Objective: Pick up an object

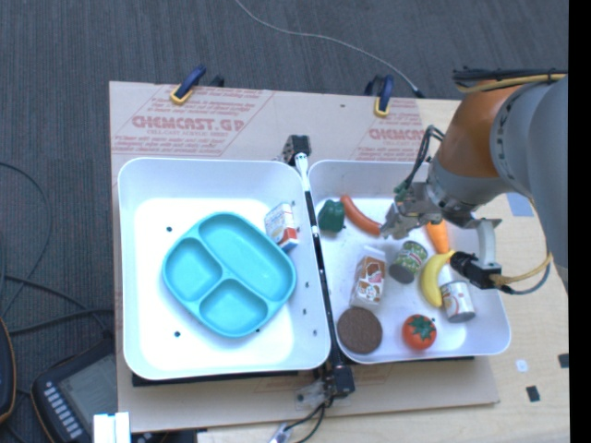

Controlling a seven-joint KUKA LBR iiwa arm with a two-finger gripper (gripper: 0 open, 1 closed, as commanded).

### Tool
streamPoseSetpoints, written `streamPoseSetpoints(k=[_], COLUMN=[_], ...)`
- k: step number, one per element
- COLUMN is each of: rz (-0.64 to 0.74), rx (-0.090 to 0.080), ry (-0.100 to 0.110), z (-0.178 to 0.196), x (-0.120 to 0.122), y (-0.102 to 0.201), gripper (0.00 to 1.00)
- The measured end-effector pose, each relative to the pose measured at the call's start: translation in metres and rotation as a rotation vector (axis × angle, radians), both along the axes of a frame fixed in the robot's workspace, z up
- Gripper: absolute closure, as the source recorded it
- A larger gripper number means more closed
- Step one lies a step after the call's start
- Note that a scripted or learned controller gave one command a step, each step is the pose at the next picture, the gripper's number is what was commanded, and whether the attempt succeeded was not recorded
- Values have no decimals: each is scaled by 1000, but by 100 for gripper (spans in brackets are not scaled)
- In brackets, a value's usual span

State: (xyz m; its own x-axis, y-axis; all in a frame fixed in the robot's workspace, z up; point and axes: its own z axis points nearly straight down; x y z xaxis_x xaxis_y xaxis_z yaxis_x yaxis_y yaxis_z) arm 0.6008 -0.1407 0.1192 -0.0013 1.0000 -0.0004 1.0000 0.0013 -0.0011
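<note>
in the camera view you have the arm [503,146] coming in from the right of the frame, its orange band above the wrist, and the gripper [403,223] hanging over the upper middle of the right bin [489,340]. whether it is released or clenched, you cannot tell from here; the tool is seen from above and nothing shows in its grip, so treat it as not holding anything. the nearest candidate is the long orange carrot [360,215], which lies just to the left of the tool, its long axis slanting from upper left down to lower right, with the lower end pointing toward the tool. a second, shorter orange carrot [438,236] sits just to the tool's right, partly under the wrist. just below the tool is a small green-topped can [408,260]; beside that a banana [432,277] standing nearly upright in the frame, a silver can [457,301], and a tomato [419,331] toward the lower right. a small carton [370,280] and a brown round cookie [358,329] lie along the bin's left side, and a green pepper [330,216] sits at its upper left. in the left bin [138,340] you see a blue divided plate [229,273] and a small carton [283,224] at its upper right. my read is that the coming move turns on shifting left and closing across the long carrot's slant.
</note>
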Motion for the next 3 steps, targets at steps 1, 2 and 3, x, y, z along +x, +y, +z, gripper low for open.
streamPoseSetpoints(k=[1,2,3], rz=[0,0,0], rx=[0,0,0], ry=[0,0,0], z=[0,10,10], x=[0,0,0], y=[0,0,0], gripper=[0,100,0])
